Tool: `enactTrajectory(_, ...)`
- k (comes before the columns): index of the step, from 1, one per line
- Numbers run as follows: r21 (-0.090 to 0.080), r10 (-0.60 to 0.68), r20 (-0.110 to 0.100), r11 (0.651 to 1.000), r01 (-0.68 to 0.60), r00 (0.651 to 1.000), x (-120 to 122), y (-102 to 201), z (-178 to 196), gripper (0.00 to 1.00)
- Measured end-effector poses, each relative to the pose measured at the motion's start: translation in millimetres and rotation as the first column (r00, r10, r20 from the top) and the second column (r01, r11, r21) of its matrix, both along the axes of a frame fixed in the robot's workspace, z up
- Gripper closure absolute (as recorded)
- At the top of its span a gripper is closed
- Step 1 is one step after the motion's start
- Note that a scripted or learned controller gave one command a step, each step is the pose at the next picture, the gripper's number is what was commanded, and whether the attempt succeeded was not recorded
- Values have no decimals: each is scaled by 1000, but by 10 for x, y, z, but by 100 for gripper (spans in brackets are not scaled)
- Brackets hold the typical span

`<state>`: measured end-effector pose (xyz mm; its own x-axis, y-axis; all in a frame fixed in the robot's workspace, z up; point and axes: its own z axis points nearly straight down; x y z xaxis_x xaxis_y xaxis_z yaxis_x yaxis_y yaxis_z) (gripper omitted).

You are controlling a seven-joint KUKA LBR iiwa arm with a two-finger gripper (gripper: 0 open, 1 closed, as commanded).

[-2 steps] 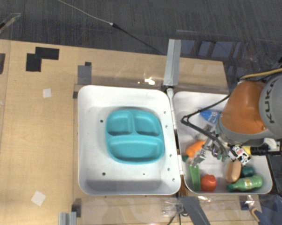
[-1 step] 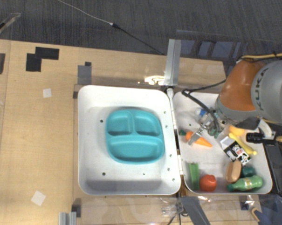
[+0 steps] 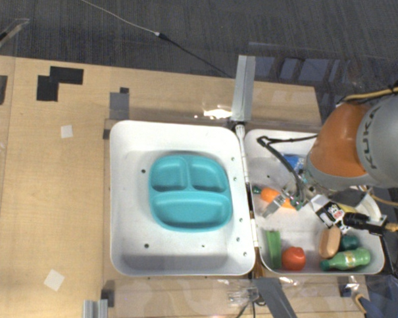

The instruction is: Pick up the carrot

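The carrot [image 3: 269, 194] is a small orange piece lying in the right bin [image 3: 273, 146], near its left wall. My gripper [image 3: 287, 200] is down at the carrot's right end, and part of the carrot is covered by it. A bit of orange shows again on the gripper's right side. The grey arm with its orange band [image 3: 341, 148] reaches in from the right above the bin.
The right bin also holds a green vegetable strip [image 3: 273, 245], a red tomato [image 3: 293, 259], a tan bread-like piece [image 3: 329, 243], a green bottle [image 3: 347, 260] and a blue item [image 3: 291, 162]. A teal divided plate [image 3: 188, 191] lies in the left bin [image 3: 128, 205].
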<state>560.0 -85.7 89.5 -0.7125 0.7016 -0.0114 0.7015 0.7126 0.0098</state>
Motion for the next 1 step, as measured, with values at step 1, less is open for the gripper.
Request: enactTrajectory(1, -1, 9, 9, 1000, -9, 1000, 35, 11, 132, 100)
